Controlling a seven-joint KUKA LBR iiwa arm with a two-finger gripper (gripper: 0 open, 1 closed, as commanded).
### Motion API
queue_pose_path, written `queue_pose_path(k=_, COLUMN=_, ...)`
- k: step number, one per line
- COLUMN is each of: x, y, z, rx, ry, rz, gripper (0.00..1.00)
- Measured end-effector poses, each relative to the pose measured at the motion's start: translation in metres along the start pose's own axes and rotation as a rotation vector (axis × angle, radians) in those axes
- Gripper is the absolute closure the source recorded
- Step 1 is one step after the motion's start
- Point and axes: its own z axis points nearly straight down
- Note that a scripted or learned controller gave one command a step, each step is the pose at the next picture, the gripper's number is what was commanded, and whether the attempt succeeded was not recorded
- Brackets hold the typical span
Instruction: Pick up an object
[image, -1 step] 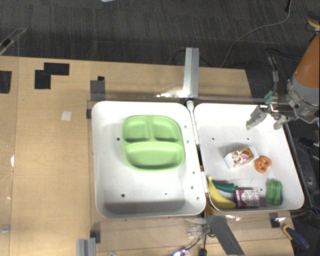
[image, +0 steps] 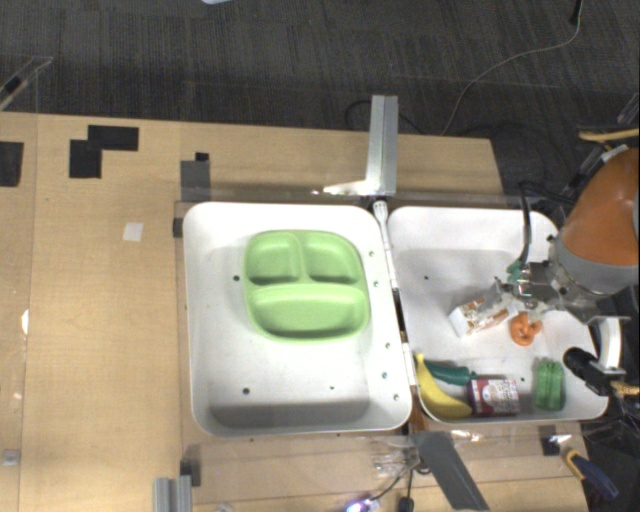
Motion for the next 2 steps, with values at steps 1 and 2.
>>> queue_pose_path(k=1, x=-0.031, y=0.001, z=0.028, rx=-0.043, ry=0.000, rz=-0.003, gripper=0.00)
queue_pose_path(k=2, x=-0.037, y=-0.013, z=0.030, rx=-0.067, ry=-0.006, rz=-0.052, gripper=0.00)
